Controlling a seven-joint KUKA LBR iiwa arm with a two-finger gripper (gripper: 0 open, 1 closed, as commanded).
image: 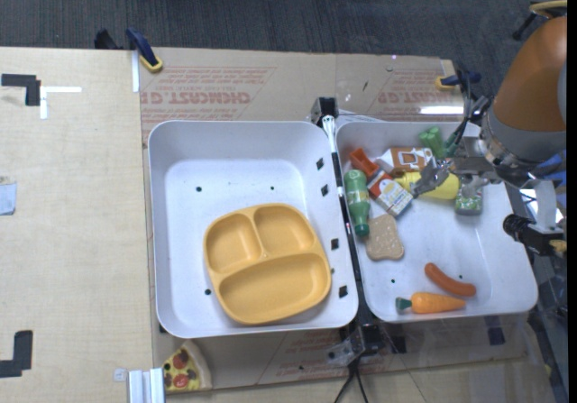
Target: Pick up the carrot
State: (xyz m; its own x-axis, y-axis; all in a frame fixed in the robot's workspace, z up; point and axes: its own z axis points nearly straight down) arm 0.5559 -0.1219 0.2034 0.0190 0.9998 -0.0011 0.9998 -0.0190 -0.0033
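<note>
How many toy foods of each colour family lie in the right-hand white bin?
Orange or red: 3, the orange plastic carrot, the reddish sausage and a small red piece.
Green: 2, the green bottle and a green lump.
Yellow: 1, the yellow banana.
Tan: 1, the bread slice.
Total: 7, leaving out the printed cartons.

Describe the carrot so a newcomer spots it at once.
Look in the right-hand shallow white bin, along its near edge. There lies the orange toy carrot with a green stub; the plain reddish sausage just behind it has no green end.
</note>
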